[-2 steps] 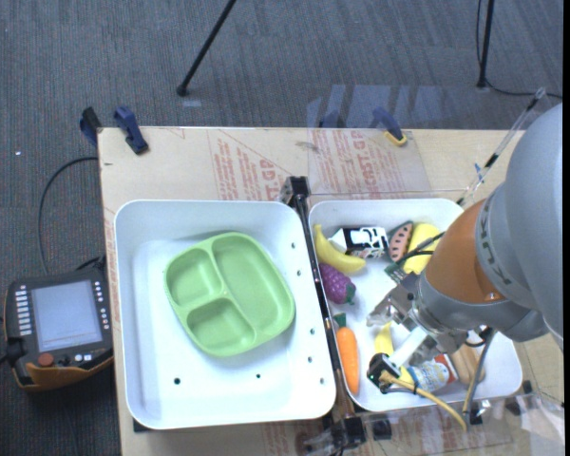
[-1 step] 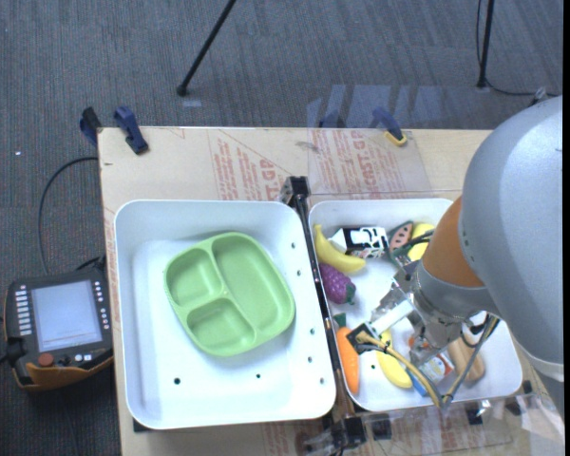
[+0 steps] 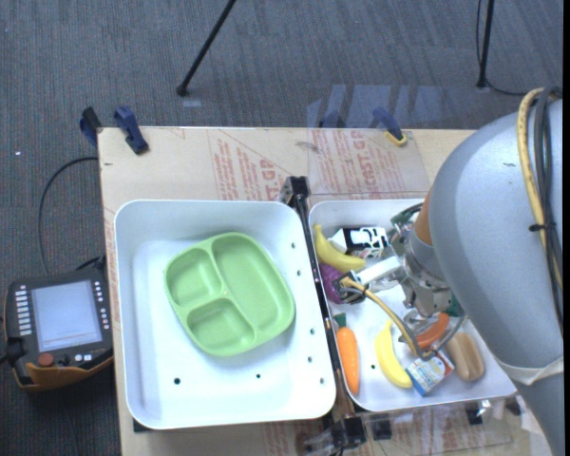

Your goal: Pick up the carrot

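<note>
From above, the table (image 3: 218, 160) carries two shallow white bins side by side. The left bin (image 3: 142, 369) holds a green divided plate (image 3: 230, 293), lying flat near its middle. In the right bin (image 3: 489, 388) the carrot (image 3: 348, 357) lies along the left wall, leafy end pointing away from the camera, well clear of the arm. A banana (image 3: 391, 357) lies just beside it to the right, and a second banana (image 3: 334, 251) curves near the bin's far left corner, next to a purple item (image 3: 333, 281). The grey arm's jaws (image 3: 424, 323) hang over the bin's middle; whether they are parted or closed cannot be told. A hot dog (image 3: 466, 356) lies near the right wall.
</note>
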